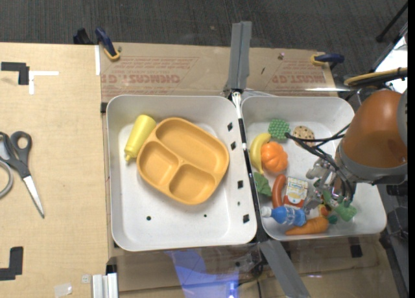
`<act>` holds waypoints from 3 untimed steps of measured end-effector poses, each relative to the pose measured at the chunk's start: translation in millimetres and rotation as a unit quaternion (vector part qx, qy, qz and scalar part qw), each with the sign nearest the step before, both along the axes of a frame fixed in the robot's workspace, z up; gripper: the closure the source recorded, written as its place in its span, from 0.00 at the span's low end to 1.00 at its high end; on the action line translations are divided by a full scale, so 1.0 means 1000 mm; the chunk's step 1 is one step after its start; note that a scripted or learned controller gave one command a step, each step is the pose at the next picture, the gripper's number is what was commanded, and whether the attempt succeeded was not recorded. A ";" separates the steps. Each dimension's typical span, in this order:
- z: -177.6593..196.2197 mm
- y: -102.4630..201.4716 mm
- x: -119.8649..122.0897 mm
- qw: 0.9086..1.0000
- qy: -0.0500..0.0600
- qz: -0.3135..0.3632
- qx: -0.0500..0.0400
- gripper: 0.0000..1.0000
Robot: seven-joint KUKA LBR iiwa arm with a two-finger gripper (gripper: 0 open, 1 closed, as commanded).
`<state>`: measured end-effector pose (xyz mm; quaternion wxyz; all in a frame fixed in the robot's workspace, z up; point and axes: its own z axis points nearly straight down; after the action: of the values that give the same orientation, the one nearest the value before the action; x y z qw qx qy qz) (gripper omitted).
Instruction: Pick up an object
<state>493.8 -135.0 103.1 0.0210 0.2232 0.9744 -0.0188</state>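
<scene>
The gripper (334,194) hangs low in the right bin (363,222), over the toy carrot (310,227) lying crosswise just below-left. I cannot tell its grip state.

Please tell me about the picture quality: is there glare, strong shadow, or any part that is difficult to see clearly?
In the camera view, lighting is even and soft; the left bin shows only faint shadow beside the yellow tray. A bluish reflection lies below the bins. Small toys near the gripper in the right bin are crowded and slightly blurred. The top right corner is overexposed.
</scene>
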 end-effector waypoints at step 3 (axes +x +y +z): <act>-0.001 -0.009 0.011 0.997 0.002 -0.071 0.010 0.00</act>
<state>504.5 -144.3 102.2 0.0154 0.2919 0.9563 -0.0113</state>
